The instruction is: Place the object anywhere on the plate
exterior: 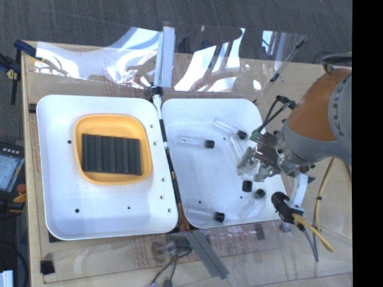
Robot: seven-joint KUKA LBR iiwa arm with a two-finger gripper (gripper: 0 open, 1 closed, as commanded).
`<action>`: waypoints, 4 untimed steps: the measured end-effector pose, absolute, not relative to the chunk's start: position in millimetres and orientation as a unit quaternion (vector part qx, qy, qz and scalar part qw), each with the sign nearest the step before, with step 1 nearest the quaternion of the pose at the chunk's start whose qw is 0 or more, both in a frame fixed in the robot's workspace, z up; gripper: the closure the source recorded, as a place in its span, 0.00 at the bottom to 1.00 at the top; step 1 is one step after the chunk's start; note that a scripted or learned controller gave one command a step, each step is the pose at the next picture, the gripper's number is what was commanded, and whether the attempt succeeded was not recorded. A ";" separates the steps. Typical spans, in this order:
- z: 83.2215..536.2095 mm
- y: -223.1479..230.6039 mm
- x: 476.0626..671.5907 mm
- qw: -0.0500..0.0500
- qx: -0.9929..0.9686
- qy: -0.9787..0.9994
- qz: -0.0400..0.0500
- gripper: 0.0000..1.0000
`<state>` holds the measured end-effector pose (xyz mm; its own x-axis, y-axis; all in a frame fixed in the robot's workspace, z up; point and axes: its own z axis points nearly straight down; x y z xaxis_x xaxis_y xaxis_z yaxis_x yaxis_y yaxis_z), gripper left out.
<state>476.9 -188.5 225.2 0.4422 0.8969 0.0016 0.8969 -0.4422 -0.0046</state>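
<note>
Several clear tubes with black caps lie in the right bin (pixel 197 178). One tube (pixel 197 142) rests near the bin's middle, another (pixel 229 128) further back, and a third (pixel 209 214) by the front wall. Two more black-capped tubes (pixel 246 186) sit close under my gripper (pixel 252 164), which hangs low over the right side of this bin. The yellow plate (pixel 90 127), with a dark ridged insert (pixel 112 154), sits in the left bin (pixel 54 202), far from the gripper. I see no tube between the gripper's parts.
A raised divider (pixel 167 160) where the two bins meet separates gripper and plate. Clear plastic sheeting (pixel 197 58) stands behind both bins. A cable and clamp (pixel 179 250) lie on the bench in front.
</note>
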 end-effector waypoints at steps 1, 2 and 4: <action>225.2 -188.6 476.9 0.002 -0.849 -0.528 0.000 0.00; 225.2 -188.6 476.9 0.002 -0.849 -0.528 0.000 0.00; 244.2 -123.4 476.8 0.003 -0.775 -0.632 0.002 1.00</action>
<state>476.8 -123.4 244.2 0.2009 0.9796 0.0010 0.9796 -0.2008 -0.0082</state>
